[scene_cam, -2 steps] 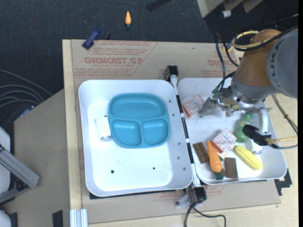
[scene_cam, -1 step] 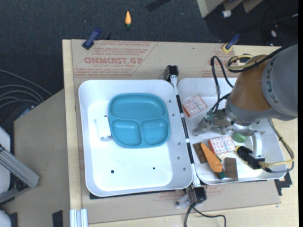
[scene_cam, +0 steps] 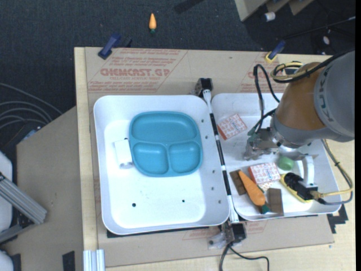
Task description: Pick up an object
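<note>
Two white bins sit side by side on the table [scene_cam: 141, 66]. All the loose pick candidates we see are in the right bin [scene_cam: 240, 106].

Nearest us there is a brown block [scene_cam: 274, 200], touching an orange carrot [scene_cam: 252, 188] that lies at a slant. A darker brown strip [scene_cam: 237, 182] lies just beside the carrot, against the bin's left wall. Just beyond are a red-patterned packet [scene_cam: 264, 173] and, beside it, a small green piece [scene_cam: 286, 164].

The tool [scene_cam: 258, 147] is over the middle of that bin, just past the near packet. We can't tell how far open it is or whether it has hold of anything. The grey-and-orange arm [scene_cam: 304, 106] comes in from the right.

A second red-patterned packet [scene_cam: 231, 126] lies further back.

The left bin [scene_cam: 163, 202] holds a blue divided plate [scene_cam: 164, 143] with a small white item [scene_cam: 121, 151] touching its left edge.

At the table's far edge are two blue clamps [scene_cam: 109, 46] [scene_cam: 275, 51].
</note>
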